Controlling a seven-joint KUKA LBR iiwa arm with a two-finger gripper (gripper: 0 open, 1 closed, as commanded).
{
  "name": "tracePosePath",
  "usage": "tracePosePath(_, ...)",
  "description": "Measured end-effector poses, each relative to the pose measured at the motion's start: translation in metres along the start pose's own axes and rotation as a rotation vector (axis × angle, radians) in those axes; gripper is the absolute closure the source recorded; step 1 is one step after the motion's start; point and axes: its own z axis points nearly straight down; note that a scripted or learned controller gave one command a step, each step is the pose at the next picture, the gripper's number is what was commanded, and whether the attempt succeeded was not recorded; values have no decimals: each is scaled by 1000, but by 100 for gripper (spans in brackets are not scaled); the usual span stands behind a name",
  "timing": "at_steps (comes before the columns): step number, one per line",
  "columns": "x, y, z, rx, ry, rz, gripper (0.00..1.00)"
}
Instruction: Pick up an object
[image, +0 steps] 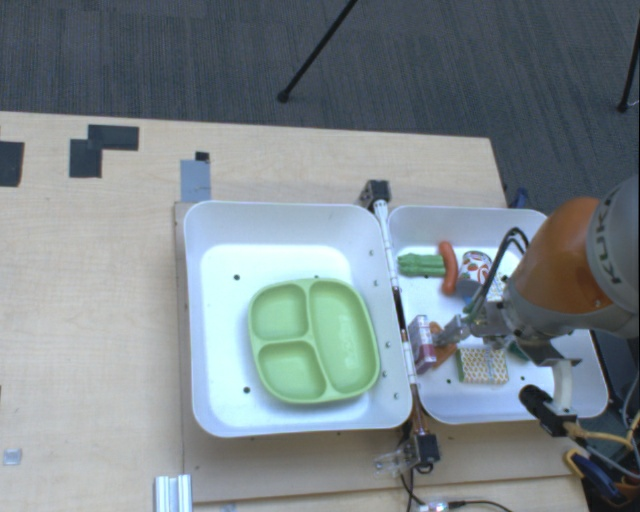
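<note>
Arm reaching in from 3 o'clock, orange band over the right bin (590, 395). Gripper (452, 335) low at the bin's 9 o'clock edge, just beside a small pink-and-white packet (424, 343); open or closed, cannot tell from here. Packet looks light and crinkly, probably slippery film; best pinched across its narrow middle. Checkered pad (484, 365) lying flat just at 4 o'clock of the gripper: soft, thin, hard to get under. Orange sausage-like toy (449, 267) and green block (421, 264) up at 12 o'clock, firmer, rounded, likely to roll. Left bin (215, 300) carrying a green divided plate (313, 341), too wide to pinch.
</note>
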Motion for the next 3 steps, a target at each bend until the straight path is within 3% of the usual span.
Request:
tracePosePath(1,3,3,-12,-5,5,-4,100)
tracePosePath(2,2,3,-12,-6,4,-3,0)
tracePosePath(3,4,5,-23,-9,6,-6,100)
